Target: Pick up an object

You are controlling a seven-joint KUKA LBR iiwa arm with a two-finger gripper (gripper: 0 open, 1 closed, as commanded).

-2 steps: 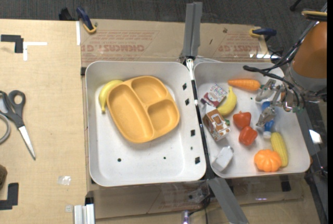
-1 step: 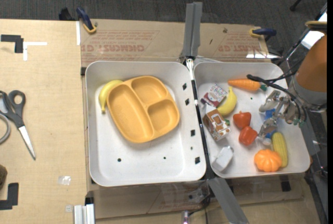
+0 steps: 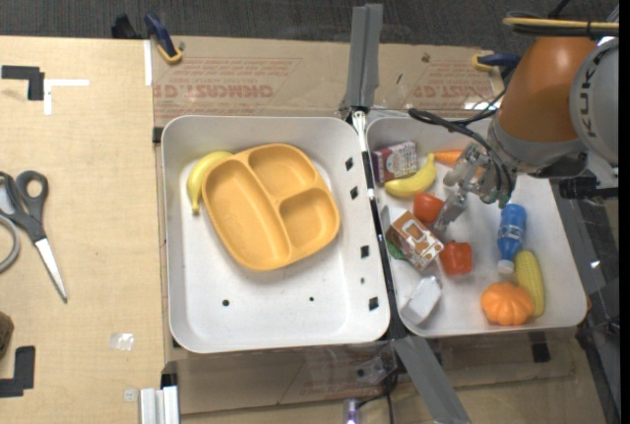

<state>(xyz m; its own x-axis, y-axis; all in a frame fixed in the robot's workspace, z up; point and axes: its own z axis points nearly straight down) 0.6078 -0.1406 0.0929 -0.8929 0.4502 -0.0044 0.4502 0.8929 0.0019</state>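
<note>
**Gripper low in the right bin, nothing visibly picked yet**

The arm (image 3: 551, 97) reaches in from the right and its gripper (image 3: 455, 208) hangs low over the right bin (image 3: 566, 245), down among the things heaped there. Whether it is open or closed cannot be told from this slanted view, and no object can be seen caught in it.

Just beside its tip lie a red tomato-like piece (image 3: 427, 208) and a brown snack packet (image 3: 414, 242); a second red piece (image 3: 456, 260) sits just below. A banana (image 3: 413, 179) and a small carton (image 3: 398, 158) lie toward the bin's back left, with an orange carrot (image 3: 448, 156) near them. A blue bottle (image 3: 510, 233), a corn cob (image 3: 531, 279), a small pumpkin (image 3: 507, 304) and a white block (image 3: 423, 299) fill the front and right side.

The left bin (image 3: 266, 314) holds a yellow divided plate (image 3: 271, 206) with another banana (image 3: 202, 178) tucked against its left edge. Scissors (image 3: 34, 225) lie on the desk (image 3: 79, 147), well apart.

The step in hand looks like the descent onto a target, most likely the red piece or the packet. The next move calls for a firm close on one item and a straight lift, since the neighbours crowd close and could be nudged or pinched along with it.
</note>
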